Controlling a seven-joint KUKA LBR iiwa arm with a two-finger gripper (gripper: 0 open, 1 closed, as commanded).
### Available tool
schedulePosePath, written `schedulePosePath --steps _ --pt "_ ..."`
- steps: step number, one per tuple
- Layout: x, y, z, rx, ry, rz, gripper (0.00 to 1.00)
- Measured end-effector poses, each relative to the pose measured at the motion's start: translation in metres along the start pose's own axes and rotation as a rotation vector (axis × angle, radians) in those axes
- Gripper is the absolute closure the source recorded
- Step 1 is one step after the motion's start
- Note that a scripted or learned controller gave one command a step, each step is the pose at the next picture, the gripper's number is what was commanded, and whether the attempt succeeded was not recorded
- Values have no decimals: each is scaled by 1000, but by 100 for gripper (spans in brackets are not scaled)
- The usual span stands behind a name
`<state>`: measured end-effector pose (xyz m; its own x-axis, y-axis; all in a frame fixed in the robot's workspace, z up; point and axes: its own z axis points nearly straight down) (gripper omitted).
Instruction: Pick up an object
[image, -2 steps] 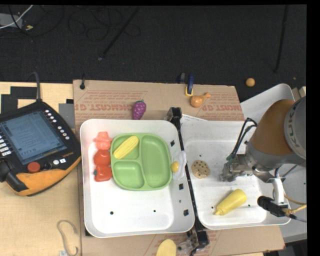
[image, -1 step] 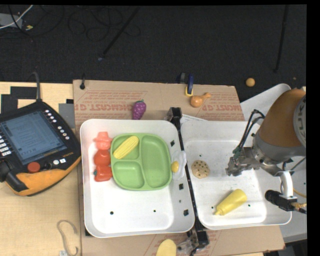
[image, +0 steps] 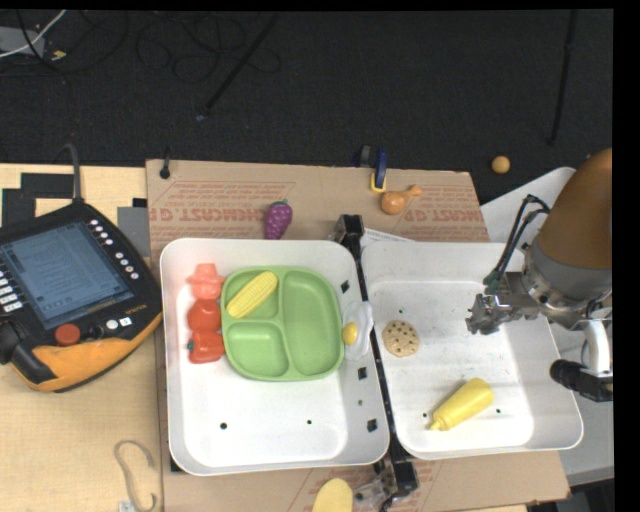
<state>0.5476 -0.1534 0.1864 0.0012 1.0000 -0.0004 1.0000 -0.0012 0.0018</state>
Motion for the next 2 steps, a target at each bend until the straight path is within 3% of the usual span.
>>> schedulePosePath --steps 1,2 --pt "-1 1 -44 -1 0 -1 100" --pt "59 21 -41 2 3 -6 100"
